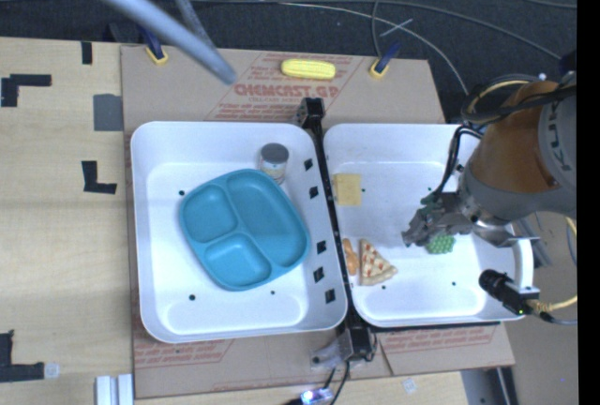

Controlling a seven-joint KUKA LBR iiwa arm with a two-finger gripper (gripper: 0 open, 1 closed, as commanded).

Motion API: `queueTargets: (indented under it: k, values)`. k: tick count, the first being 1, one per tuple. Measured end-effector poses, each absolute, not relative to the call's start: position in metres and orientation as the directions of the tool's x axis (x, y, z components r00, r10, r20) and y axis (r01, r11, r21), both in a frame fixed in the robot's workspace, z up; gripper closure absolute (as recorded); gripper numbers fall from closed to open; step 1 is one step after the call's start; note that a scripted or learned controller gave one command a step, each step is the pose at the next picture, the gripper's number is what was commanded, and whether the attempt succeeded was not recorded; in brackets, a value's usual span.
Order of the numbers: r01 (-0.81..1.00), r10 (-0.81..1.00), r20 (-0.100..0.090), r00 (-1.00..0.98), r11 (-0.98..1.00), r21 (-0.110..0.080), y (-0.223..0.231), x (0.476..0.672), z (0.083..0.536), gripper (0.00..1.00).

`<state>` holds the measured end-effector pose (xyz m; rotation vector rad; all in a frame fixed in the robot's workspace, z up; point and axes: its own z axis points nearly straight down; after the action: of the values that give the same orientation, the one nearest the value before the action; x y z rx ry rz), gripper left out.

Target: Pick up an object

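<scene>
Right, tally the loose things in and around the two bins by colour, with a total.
Blue: 1, the divided tray in the left bin
Grey: 1, the small can beside it
Yellow: 2, the flat square in the right bin and the corn-like piece on the cardboard
Orange: 1, the pizza slices
Green: 1, the small lump at the gripper
Total: 6

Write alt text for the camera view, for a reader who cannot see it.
A grey robot arm's hand is lowered into the right white plastic bin, right beside a small green object. That bin also holds a pale yellow square slice and toy pizza slices; the left white plastic bin holds a blue divided plastic plate and a small grey-lidded jar.
</scene>
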<state>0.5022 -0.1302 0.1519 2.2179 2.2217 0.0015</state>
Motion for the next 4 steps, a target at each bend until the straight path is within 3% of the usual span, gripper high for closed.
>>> queueTargets:
  k: [1, 2, 4]
  values:
    - [1.000, 1.000, -0.002, -0.001, 0.001, 0.005, -0.134, 0.502, 0.215, 1.00]
    - [1.000, 1.000, 0.000, -0.001, 0.001, 0.000, -0.134, 0.503, 0.222, 1.00]
    - [1.000, 1.000, 0.001, -0.007, 0.007, -0.002, -0.025, 0.532, 0.205, 1.00]
